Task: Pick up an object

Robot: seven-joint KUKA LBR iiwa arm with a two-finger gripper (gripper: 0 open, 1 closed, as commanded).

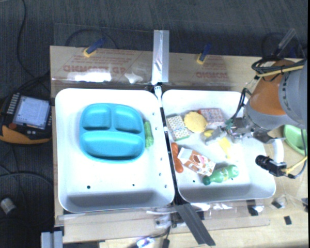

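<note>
Bottle (pixel 220 174): green, lying in right bin (pixel 258 190), near front wall.
Carton (pixel 196 161): just behind the bottle.
Gripper (pixel 223 132): low over right bin by a yellow piece (pixel 225 145); grip state cannot be told.
Tray (pixel 112 130): blue, left bin (pixel 72 190).

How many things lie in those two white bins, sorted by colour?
Blue: 1, the divided tray
Green: 2, the bottle and the slim piece beside the tray
Yellow: 2, the round piece and the small piece
Orange: 1, the carrot-like piece
Printed packets: 3
Total: 9
</note>
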